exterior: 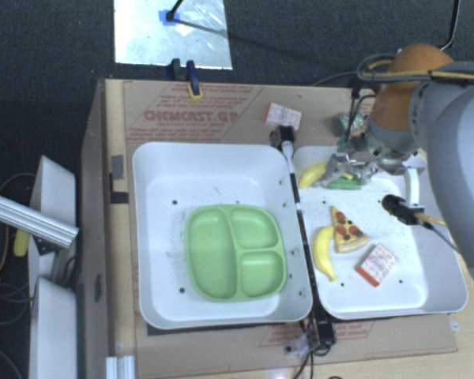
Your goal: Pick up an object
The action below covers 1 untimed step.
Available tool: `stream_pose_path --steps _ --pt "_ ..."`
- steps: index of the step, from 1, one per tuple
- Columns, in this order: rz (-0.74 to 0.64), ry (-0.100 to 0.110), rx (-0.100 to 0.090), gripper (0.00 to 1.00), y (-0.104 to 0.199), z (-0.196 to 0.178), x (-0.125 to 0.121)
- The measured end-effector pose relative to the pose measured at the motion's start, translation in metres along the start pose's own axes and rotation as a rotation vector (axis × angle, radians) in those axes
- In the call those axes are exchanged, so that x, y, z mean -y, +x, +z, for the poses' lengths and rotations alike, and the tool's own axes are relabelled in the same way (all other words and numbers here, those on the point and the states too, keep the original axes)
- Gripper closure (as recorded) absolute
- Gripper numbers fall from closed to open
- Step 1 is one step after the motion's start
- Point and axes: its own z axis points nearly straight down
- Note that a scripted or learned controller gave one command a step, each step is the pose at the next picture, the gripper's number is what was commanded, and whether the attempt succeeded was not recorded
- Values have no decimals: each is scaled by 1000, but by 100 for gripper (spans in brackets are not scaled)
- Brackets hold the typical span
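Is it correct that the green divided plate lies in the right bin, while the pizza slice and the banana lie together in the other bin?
Not quite. The camera view shows the green divided plate in the left bin, not the right one. The pizza slice and the banana do lie together in the other bin, the right bin.

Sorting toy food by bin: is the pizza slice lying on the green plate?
No, the pizza slice lies in the right bin, beside a banana.
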Motion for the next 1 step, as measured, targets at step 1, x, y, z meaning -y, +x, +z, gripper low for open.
stream_pose_path --steps 1 --pt "4 -24 -11 100 42 -88 52"
